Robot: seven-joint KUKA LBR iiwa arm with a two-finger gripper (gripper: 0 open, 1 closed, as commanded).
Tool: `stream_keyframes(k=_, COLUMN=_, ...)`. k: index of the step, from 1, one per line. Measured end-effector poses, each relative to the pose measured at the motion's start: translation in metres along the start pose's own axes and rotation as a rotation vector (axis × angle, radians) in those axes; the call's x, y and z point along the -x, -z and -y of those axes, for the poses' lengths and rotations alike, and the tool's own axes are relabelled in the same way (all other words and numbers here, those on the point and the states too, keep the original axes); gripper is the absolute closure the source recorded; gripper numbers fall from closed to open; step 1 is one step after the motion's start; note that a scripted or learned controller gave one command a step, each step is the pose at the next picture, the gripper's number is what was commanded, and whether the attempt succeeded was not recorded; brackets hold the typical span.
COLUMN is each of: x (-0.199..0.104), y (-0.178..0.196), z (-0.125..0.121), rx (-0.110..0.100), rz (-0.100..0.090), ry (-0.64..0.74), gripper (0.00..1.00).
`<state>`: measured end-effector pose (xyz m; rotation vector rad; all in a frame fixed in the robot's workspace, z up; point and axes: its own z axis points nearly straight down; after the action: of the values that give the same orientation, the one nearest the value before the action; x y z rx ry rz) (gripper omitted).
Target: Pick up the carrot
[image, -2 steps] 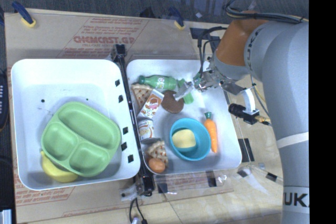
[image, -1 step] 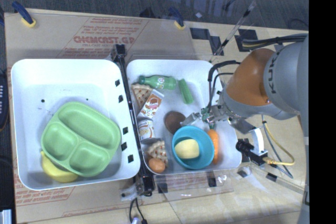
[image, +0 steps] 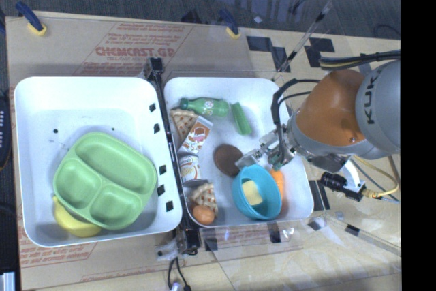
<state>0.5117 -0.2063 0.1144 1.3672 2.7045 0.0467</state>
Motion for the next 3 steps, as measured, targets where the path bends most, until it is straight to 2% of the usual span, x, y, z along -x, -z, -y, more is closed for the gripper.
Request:
stream_keyframes(k=1, x=-0.0185, y=-0.0165, z=0.0254, rx=-0.064, rz=-0.085, ry=0.173, gripper=0.00)
stream_keyframes(k=2, x=-0.0176, y=-0.0079, z=0.0244, rx=-0.067, rz=-0.087, ry=0.184, gripper=1.00)
stream_keyframes(k=3, x=-0.0192, y=-0.0116, z=0.0289, rx=-0.054, rz=-0.108, ry=0.528, gripper=1.00)
